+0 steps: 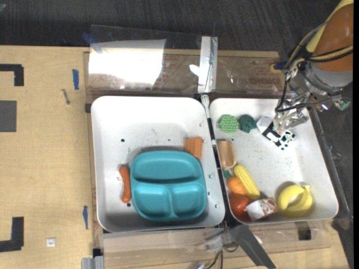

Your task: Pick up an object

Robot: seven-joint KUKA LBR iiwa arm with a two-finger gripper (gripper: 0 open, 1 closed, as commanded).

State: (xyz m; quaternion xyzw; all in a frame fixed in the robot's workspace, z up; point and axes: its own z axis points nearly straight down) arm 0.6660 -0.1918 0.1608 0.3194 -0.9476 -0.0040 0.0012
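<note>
A grey arm's gripper [290,118] hovers low over the right bin's [314,167] far corner — its grip cannot be told — with toy food such as a banana [295,198] and corn [246,180] lying nearer.

Up top runs dark, streaky floor [168,10], and below it the pale wooden bench [39,150] spreads left, marked with black tape corners [14,74] and small blue tape strips [75,79]. A clear plastic sheet [129,66] behind the bins catches a bright white glare, with a silvery tape strip [207,63] down its middle.
</note>
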